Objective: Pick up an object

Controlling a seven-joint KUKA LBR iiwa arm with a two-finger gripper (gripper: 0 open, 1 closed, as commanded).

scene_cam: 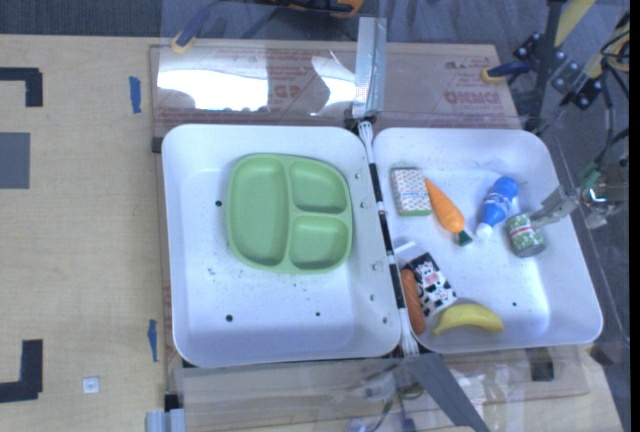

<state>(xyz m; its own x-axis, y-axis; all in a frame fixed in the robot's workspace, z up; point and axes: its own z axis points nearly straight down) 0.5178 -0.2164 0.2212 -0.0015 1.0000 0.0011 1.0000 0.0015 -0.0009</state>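
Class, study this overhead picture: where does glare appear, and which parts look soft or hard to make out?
Camera view: bright glare streaks the clear panel behind the left bin; lighting inside both bins is even, with faint shadows; the green tray and banana read clearly; the end effector near the small can is soft, its shape hard to resolve.
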